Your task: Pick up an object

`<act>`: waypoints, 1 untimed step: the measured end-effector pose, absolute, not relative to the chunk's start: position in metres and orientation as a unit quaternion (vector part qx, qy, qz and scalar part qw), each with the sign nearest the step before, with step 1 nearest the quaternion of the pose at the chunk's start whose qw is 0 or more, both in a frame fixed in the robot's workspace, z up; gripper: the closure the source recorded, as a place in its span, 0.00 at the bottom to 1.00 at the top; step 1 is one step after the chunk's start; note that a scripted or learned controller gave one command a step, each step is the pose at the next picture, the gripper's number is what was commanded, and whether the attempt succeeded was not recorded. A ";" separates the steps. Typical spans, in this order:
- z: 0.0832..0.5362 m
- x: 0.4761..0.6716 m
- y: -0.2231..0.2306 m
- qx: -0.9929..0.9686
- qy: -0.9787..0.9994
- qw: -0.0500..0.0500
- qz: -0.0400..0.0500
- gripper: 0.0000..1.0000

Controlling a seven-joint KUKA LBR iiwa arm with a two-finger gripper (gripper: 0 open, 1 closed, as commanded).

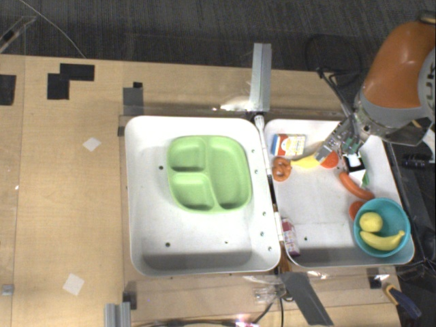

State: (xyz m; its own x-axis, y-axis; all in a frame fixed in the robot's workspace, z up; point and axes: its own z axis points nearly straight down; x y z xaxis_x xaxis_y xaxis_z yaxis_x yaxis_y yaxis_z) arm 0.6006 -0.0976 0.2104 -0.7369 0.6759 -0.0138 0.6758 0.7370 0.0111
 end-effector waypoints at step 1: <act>0.251 0.623 -0.061 0.357 0.934 0.005 0.002 1.00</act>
